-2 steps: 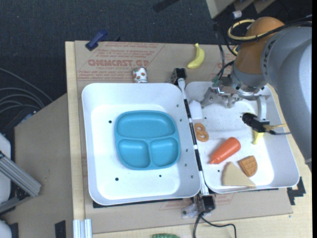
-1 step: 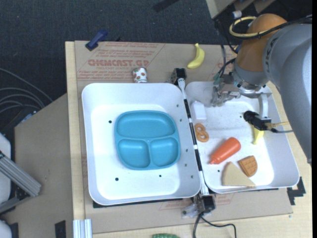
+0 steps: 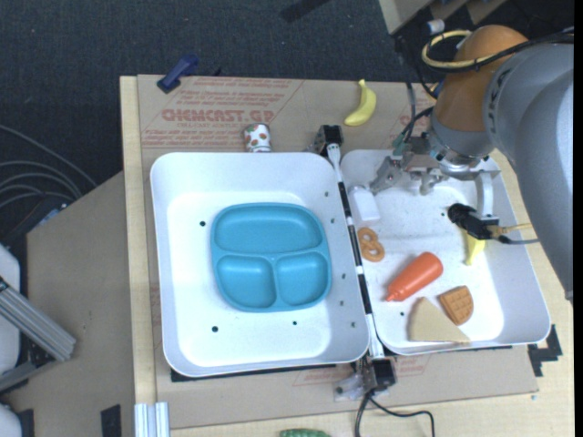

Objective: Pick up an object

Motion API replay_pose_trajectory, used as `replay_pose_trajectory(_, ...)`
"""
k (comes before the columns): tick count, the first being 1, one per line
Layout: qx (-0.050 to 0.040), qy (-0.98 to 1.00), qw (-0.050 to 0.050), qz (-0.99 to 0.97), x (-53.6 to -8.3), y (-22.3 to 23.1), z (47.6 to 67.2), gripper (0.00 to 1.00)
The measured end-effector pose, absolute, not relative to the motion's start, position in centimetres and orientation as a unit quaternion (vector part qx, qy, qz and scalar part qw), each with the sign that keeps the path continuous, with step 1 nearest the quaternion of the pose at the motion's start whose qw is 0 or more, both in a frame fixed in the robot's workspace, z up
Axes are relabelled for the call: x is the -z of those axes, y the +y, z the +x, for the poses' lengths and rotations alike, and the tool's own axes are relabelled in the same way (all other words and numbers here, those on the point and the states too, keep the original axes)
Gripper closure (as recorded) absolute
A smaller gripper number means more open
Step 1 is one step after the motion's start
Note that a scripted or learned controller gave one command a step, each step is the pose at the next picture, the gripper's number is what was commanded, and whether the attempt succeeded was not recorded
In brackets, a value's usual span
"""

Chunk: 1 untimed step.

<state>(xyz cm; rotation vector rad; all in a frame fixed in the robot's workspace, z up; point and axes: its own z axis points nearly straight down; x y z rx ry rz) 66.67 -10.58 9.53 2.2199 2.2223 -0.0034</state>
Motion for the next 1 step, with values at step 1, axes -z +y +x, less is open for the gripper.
replay_pose_trajectory(1, 0.0003, 0.707, -0.001, 0.707, -8.49, -9.14, 66.65, 0.0)
